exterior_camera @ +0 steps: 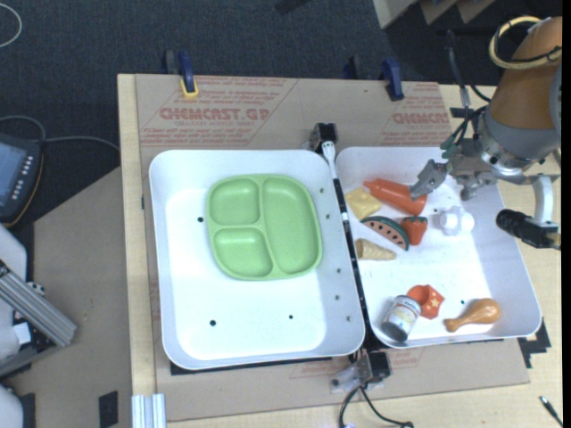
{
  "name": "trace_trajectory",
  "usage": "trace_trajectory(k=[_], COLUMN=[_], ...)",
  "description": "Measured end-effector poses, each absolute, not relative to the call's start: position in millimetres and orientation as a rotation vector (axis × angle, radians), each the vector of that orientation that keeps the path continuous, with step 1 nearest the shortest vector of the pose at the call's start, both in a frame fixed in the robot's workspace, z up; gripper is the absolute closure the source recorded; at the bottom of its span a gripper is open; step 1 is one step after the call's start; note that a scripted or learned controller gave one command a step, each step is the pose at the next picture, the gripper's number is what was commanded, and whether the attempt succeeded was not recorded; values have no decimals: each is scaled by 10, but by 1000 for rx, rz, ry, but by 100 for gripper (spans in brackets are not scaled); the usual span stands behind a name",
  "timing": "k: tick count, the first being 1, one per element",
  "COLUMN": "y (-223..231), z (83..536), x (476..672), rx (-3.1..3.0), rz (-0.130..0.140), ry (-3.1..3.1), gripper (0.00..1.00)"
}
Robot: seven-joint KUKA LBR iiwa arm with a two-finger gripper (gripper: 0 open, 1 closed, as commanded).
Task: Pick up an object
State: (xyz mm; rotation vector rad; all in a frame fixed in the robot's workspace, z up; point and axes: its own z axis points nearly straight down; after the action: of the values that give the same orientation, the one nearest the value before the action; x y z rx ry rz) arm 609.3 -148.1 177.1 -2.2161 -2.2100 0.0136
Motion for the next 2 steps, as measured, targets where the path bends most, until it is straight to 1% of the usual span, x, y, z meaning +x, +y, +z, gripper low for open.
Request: trace_trajectory(k=[1,2], y=[-1479,-1567], z=[1859,1292], x=[6127,6082], rx=[-2222,-2219], rz=[-1,6], ry=[-2222,-2216], gripper=[0,0])
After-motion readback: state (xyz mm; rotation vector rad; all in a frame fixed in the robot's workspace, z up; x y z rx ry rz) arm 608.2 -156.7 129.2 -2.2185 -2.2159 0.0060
